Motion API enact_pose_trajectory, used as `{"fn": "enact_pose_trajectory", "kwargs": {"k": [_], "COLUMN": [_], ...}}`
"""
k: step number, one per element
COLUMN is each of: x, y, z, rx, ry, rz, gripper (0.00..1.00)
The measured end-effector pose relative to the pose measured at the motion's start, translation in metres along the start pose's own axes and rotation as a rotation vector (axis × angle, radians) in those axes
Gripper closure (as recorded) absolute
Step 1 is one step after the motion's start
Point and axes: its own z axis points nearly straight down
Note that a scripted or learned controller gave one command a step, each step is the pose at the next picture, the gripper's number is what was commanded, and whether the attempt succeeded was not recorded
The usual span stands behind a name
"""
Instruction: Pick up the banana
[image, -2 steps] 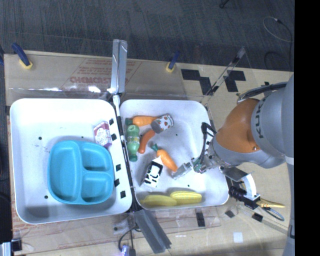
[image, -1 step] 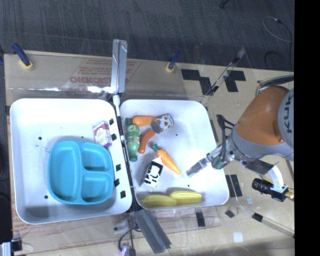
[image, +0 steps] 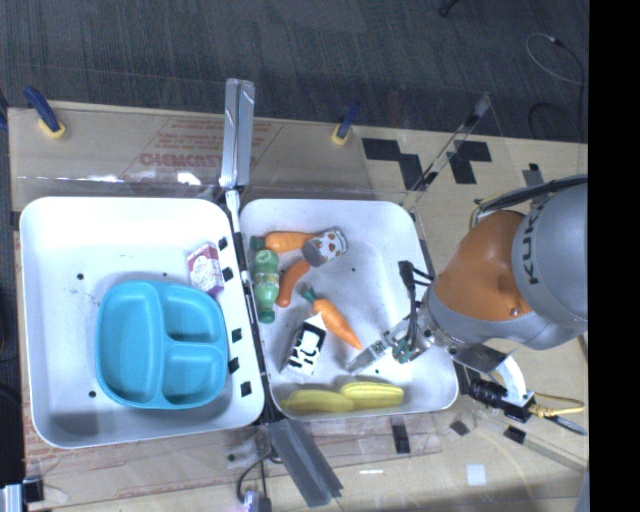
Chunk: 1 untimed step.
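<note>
The arm (image: 520, 270) enters from the right, its orange band directly right of the pincer (image: 392, 345). The pincer sits low over the right bin (image: 385, 225), near that bin's right wall. Whether its jaws are wide or narrow cannot be determined from this view; no object is visible between them.

The left bin (image: 60, 250) lies well left of the pincer, beyond the divider. It contains a blue compartment tray (image: 160, 345) and, just above that tray's right corner, a small purple-and-white packet (image: 205, 268).

Task object: the banana (image: 345, 397) lies flat along the near wall of the right bin, just below and slightly left of the pincer, apart from it.

Remaining items in the right bin, all left of the pincer:
- A carrot (image: 335, 320), close by, slanted, tip toward the pincer.
- A black-and-white carton (image: 307, 348), touching the carrot's lower side.
- A second carrot (image: 292, 282), up and left.
- A green bottle (image: 265, 285) against the divider.
- An orange item (image: 287, 241) and a patterned can (image: 325, 245) near the far wall.
</note>
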Motion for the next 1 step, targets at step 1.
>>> {"fn": "enact_pose_trajectory", "kwargs": {"k": [1], "x": [-0.0006], "y": [-0.0014], "z": [0.0003], "rx": [0.0], "ry": [0.0], "rz": [0.455], "gripper": [0.0]}}
